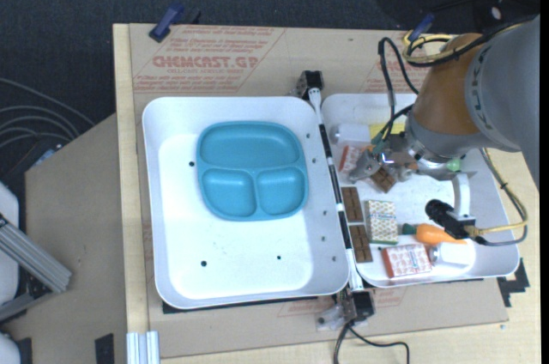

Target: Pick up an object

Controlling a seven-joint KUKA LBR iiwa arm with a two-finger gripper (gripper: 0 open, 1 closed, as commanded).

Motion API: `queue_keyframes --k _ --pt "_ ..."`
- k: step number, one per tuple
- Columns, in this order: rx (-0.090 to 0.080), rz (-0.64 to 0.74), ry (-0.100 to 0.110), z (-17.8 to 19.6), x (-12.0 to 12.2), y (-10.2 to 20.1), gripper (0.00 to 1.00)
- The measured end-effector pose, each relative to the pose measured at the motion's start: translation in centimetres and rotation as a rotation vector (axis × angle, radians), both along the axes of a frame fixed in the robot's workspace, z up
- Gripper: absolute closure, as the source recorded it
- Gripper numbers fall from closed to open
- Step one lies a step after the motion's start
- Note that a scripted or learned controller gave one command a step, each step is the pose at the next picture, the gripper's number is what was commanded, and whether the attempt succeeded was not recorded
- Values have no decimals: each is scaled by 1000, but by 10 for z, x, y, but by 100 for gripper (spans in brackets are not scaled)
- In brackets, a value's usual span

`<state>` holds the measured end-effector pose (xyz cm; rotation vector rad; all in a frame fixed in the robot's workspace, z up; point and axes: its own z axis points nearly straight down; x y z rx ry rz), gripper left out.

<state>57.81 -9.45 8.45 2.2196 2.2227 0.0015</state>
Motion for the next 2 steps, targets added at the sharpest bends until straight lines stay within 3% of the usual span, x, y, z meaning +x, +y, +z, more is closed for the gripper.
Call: queue_keyframes --k 1,2 --pt "0 -2 1 10 0 -1 100" --pt "1 0 0 134 -59 70 100"
